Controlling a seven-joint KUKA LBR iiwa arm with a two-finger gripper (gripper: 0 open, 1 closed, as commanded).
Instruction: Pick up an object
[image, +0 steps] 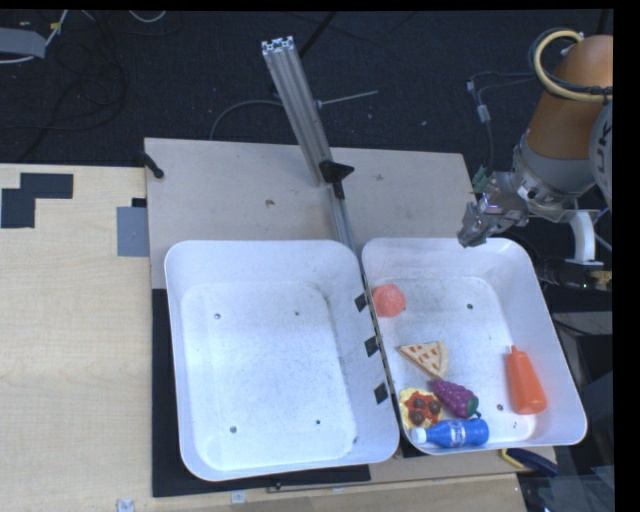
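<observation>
The gripper (476, 232) hangs over the far rim of the right bin (560, 340), clear of the toys, likely poised to choose one; I cannot tell its jaw state at this size. The orange bottle (524, 380) lies flat near the right wall, long axis front-to-back, neck pointing away
</observation>
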